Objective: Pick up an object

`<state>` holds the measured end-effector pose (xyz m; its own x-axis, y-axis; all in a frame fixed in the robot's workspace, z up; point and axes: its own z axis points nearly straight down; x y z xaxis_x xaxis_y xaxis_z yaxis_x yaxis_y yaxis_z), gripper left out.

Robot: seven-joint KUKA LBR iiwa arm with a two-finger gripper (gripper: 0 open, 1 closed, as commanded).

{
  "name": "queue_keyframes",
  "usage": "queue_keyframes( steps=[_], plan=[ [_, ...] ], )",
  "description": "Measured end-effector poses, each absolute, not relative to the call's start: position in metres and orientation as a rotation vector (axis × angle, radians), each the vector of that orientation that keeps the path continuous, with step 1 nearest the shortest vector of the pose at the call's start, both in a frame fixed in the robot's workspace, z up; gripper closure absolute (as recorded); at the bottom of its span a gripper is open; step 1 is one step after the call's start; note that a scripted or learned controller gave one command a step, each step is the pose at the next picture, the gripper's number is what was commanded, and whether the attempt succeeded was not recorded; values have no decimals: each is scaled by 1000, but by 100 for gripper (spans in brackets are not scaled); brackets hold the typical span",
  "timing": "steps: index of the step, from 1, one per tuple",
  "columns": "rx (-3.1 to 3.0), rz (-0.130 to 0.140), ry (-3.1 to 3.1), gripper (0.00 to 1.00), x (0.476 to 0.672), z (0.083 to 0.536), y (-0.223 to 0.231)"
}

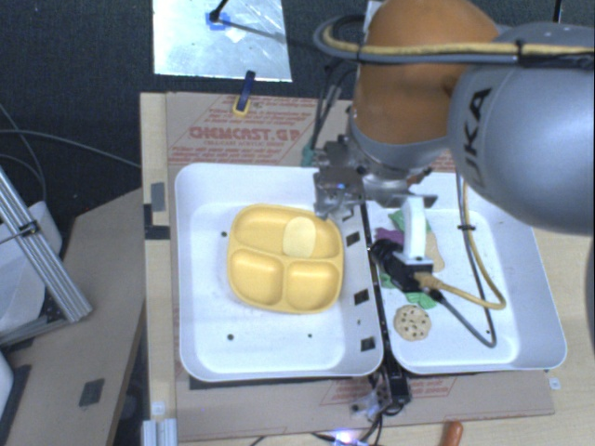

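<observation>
Cookie (411, 321) lies well apart from gripper (337, 196); yellow tray (253, 272) nearer.

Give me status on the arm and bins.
Gripper over far right corner of yellow tray, left bin. Cookie lies apart in right bin. Arm hides part of right bin.

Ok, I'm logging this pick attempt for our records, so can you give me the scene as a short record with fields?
left bin: holds a yellow divided tray
tray contents: a pale oval piece in the far compartment
right bin: a cookie near the front, with a green piece and a purple piece partly hidden under the arm
gripper: low over the rim between the bins, next to the tray's far right corner
grasp: cannot tell from this view
</observation>
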<state>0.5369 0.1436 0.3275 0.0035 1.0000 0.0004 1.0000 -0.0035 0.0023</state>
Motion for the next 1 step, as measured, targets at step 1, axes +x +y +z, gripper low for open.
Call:
queue_keyframes(
  steps=[1],
  plan=[
    [2224,-2,2219,100,508,311,114]
  ],
)
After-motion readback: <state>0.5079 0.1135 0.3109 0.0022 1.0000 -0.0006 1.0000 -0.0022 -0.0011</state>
